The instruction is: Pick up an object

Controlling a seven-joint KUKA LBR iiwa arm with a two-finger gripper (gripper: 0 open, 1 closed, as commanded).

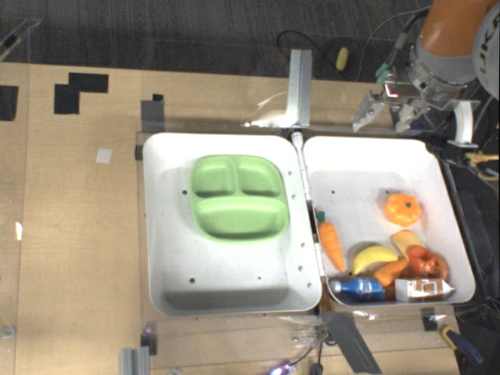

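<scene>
Wooden worktop (70, 233) w/ black tape marks carries two shallow white bins side by side; dark floor behind. Task's things all sit in the right bin (344, 170), mostly bunched in its near right corner: a small orange pumpkin-like fruit (403, 208) stands alone, apart from the rest; below it a banana (373, 256), a red tomato-ish piece (426, 262), a blue bottle (361, 289) lying flat along the near wall & a white carton (423, 290) just beside it. A carrot (332, 245) lies near the divider, long axis running roughly far-to-near, tip toward the near wall. Left bin (164, 209) holds a green divided plate (238, 196), upright, approx centred. Claw (391, 116) hangs over the far rim of the right bin, fingers spread apart, nothing between them. Key relation, as I judge it: every object lies nearward of the claw; the pumpkin fruit is closest, almost straight toward the near wall from the claw, w/ clear floor round it. So prob. easiest pick: come nearward, descend. The corner pile is crowded, touching items, risk of a bad grip there.
</scene>
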